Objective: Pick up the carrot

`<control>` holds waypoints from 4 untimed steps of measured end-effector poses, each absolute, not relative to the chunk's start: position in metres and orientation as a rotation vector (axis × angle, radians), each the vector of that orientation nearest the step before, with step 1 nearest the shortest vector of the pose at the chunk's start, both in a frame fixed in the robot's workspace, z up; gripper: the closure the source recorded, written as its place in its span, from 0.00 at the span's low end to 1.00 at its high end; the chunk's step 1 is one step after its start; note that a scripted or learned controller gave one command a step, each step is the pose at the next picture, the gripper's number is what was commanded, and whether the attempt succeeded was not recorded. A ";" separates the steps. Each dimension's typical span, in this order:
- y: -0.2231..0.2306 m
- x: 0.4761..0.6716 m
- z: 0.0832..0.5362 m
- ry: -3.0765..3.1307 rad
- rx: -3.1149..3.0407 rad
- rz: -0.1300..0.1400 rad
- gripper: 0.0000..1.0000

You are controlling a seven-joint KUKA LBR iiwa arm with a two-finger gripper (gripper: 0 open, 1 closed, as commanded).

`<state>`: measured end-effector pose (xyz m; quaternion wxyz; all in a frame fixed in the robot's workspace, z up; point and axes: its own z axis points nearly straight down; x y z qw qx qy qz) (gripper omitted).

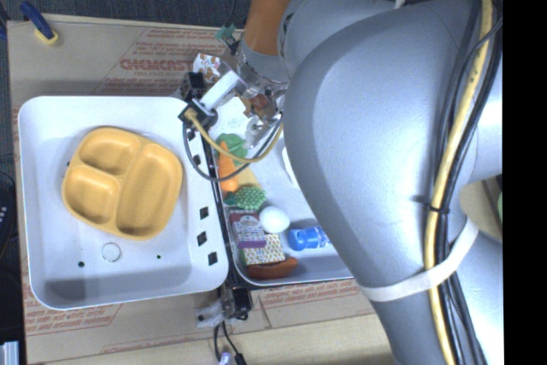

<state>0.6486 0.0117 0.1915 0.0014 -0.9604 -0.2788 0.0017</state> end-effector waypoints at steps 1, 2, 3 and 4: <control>0.004 0.647 0.191 -1.574 -2.714 0.008 0.00; -0.025 0.594 0.191 -1.051 -2.956 0.010 0.00; 0.003 0.609 0.191 -0.732 -3.053 0.007 0.00; 0.012 0.596 0.191 -0.507 -3.097 0.012 0.00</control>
